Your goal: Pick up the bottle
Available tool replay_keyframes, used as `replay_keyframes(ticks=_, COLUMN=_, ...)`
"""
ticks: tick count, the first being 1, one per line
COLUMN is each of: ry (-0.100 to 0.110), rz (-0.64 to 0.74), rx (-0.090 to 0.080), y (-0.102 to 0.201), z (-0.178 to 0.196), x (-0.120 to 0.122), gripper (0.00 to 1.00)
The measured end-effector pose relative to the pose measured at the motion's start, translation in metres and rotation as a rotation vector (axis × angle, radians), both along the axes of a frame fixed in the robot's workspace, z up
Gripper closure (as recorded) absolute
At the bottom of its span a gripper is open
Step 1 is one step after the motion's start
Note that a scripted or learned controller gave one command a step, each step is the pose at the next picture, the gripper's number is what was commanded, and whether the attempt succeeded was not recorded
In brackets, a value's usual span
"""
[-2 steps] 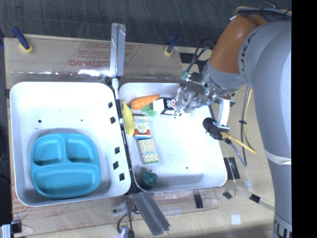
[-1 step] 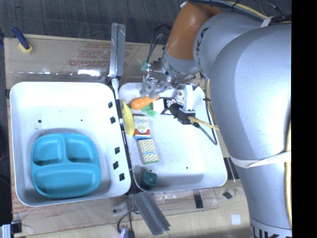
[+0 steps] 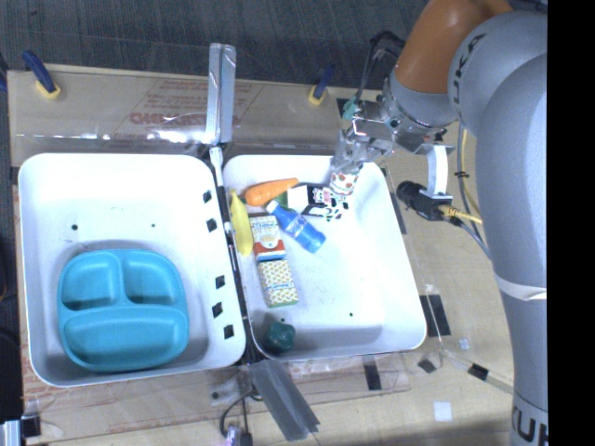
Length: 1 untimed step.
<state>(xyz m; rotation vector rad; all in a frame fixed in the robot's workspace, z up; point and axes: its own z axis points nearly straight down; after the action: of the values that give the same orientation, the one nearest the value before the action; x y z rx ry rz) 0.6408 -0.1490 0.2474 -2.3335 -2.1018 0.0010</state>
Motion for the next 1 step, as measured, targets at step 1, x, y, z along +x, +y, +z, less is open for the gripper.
replay_keyframes(ticks=1, ry=-0.001, rz=0.064, rx=-0.001, y=0.0147, z=-0.1562, x=-0.0245, gripper=1.0)
